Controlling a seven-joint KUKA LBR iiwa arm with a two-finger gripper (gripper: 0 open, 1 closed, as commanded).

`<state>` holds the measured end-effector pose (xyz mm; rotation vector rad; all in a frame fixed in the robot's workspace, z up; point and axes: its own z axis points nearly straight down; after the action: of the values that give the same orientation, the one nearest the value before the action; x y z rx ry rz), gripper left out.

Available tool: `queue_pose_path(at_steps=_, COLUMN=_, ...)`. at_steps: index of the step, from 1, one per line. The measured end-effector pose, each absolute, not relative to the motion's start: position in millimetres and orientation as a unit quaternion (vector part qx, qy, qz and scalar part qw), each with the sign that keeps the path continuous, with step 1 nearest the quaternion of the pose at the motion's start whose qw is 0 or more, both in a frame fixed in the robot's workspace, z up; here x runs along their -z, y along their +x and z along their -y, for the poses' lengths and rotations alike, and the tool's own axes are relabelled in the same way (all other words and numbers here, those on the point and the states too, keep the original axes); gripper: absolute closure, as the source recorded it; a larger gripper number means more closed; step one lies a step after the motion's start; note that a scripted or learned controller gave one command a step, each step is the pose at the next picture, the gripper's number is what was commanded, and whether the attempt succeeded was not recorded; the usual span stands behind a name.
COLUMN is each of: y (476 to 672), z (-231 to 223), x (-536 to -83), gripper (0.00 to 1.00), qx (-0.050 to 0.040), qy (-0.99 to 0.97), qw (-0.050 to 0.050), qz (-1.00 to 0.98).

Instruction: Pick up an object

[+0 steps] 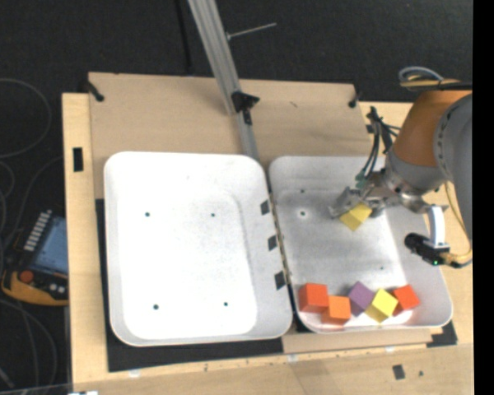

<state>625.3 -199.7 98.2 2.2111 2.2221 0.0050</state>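
My gripper is over the upper middle of the right bin, reaching in from the right. A small yellow block sits between its two fingers, and the gripper is shut on it. Whether the block rests on the bin floor or hangs just above it is not clear. Along the right bin's front wall lie several more blocks: an orange-red one, an orange one, a purple one, a yellow one and a red-orange one.
The left bin stands next to the right one, their walls meeting at the centre. A slanted metal post rises behind the bins. Cables and a handheld pendant lie off the bench at left.
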Motion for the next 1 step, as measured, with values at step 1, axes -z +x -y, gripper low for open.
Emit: queue_pose_path(at_steps=1, y=646.0, z=186.1, x=-205.6, gripper=0.00, qx=-0.0027, qy=0.706, qw=0.005, qz=-0.709)
